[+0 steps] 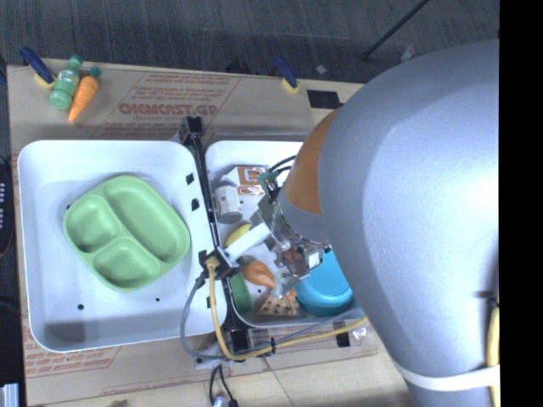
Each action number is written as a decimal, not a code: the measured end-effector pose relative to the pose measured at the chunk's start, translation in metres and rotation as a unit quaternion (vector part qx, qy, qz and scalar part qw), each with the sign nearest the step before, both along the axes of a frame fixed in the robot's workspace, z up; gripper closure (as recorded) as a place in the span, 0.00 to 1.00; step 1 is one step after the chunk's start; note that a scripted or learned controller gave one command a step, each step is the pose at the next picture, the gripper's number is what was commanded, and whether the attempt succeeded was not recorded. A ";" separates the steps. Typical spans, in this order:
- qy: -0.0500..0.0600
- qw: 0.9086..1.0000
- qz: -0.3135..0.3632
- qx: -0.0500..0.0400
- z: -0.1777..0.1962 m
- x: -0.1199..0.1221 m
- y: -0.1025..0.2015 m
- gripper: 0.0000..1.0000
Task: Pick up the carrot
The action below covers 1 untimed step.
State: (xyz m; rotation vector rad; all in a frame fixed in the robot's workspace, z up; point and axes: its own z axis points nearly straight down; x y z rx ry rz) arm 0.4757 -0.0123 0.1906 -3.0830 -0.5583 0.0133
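The surface [170,100] is brown cardboard with red writing on it. Two white bins sit side by side on it. The left bin [38,227] holds a green plate [127,230] with three parts. The right bin [222,155] is full of small toys. The big grey arm [424,210] reaches in from the right and covers much of that bin.

The gripper [288,257] is low inside the right bin, among the toys. I cannot tell what it is doing with them.

An orange carrot-like toy [259,272] lies in the right bin, just beside the gripper, near a blue bowl [327,287] and a yellow toy [242,234]. Another carrot [82,96] lies outside the bins at the far left corner of the surface, touching a green bottle [64,87]. Blue clips [36,64] hold the cardboard's far edge. Behind the surface is dark grey carpet floor [212,15]. Yellow and grey wires [216,320] hang at the near edge.
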 end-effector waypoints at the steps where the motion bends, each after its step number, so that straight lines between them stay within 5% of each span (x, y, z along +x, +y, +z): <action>1: 0.001 0.993 0.120 0.002 -0.001 -0.001 -0.008 0.00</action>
